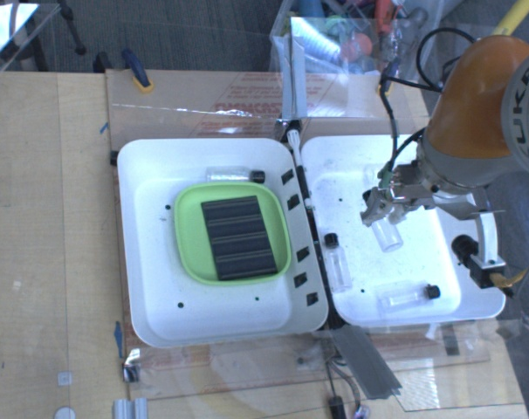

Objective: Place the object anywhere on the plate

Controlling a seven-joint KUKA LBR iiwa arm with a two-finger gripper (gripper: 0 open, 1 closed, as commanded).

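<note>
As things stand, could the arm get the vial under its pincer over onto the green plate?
Probably yes. The pincer sits over a clear vial in the right bin, and the green plate in the left bin lies open from above, though a dark ridged block covers its middle.

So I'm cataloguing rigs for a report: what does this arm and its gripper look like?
The arm is a thick, rounded grey body with a broad orange band above the wrist. Black cables loop from behind it down to the wrist. The gripper is a small metallic grey assembly, its details too blurred to describe further.
</note>
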